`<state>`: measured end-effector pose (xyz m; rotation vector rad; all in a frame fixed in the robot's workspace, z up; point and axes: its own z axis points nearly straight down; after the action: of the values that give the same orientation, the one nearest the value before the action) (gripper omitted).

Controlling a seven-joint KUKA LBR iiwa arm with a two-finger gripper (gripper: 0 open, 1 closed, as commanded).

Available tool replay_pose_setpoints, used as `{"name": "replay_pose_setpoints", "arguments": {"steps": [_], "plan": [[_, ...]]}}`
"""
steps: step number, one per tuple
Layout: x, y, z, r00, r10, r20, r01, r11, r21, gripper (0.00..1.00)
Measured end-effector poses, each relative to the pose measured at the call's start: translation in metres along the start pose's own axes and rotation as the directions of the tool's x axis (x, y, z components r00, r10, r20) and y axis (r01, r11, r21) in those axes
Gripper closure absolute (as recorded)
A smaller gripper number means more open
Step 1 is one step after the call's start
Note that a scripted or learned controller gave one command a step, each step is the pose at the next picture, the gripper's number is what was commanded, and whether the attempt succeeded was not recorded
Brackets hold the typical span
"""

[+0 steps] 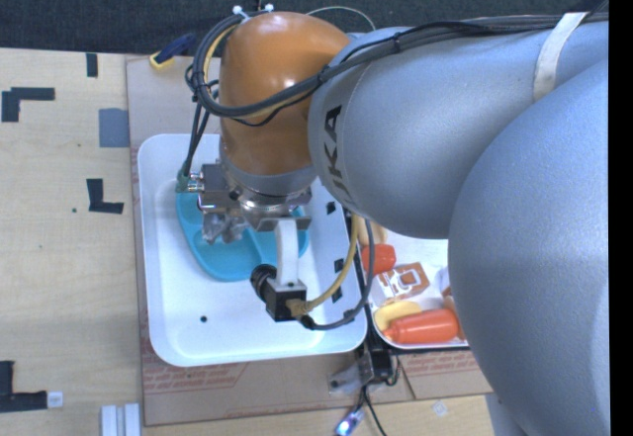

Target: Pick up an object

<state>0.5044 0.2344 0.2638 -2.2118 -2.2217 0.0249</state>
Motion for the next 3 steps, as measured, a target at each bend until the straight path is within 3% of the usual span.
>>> {"name": "replay_pose_setpoints", "arguments": {"steps": [1,2,3], "plan": [[-0.002,0.055,0.176,1.0,0.003,-0.008,-0.003,1.0,-0.018,1.0],[-0.033,0.14,-0.044,1.0,0.004,-0.01,-0.005,0.999,-0.036,1.0],[-0.079,0.105,0.032,1.0,0.008,-0.002,-0.008,1.0,-0.006,1.0]]}}
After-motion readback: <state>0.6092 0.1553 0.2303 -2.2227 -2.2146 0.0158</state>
